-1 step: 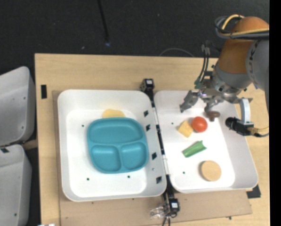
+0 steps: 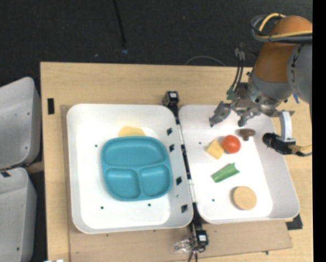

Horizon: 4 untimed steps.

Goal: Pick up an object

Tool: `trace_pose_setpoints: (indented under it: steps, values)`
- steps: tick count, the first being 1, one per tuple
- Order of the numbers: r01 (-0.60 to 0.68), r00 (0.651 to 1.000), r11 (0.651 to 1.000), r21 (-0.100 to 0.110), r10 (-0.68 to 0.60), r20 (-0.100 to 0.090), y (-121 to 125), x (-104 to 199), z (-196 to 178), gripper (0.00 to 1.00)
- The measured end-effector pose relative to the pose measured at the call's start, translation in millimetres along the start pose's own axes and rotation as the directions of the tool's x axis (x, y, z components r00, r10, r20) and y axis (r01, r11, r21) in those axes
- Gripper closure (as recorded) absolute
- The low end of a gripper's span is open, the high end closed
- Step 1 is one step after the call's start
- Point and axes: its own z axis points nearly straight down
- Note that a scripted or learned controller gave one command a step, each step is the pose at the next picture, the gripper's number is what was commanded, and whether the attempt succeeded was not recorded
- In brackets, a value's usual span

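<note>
Tool [image 2: 233,115] hangs over the far end of the right bin [image 2: 280,201], under the grey arm [image 2: 277,53] with the orange band. Fingers look spread, nothing between them. One finger [image 2: 217,115] points toward the divider between the bins, the other [image 2: 247,120] angles down toward the bin floor.

Right bin contents, all loose on the floor:
- red ball [image 2: 231,144], just below the tool, not touching it
- yellow wedge [image 2: 215,149] touching the ball on its left side
- small brown piece [image 2: 246,132] just beyond the ball, near the lower finger; contact cannot be judged
- green strip [image 2: 225,172] near the middle, lying at a slant
- tan round disc [image 2: 244,197] at the near end

Left bin [image 2: 81,201] holds a blue divided tray [image 2: 135,166], flat and centred. Pale yellow piece [image 2: 131,131] pokes out behind the tray's far edge.

Both bins sit side by side on the worktop [image 2: 53,86].
</note>
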Motion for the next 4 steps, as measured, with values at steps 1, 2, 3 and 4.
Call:
trace_pose_setpoints:
  steps: [1,2,3,4]
  values:
    - [-0.004,1.0,1.0,0.003,0.004,0.002,-7,-3,44,0.0]
    - [-0.005,1.0,1.0,0.005,0.005,0.001,-17,-3,98,0.0]
    - [-0.009,1.0,1.0,0.002,0.009,0.002,-17,-4,108,0.0]
    - [-0.013,1.0,1.0,-0.009,0.013,0.002,-14,-5,93,1.0]
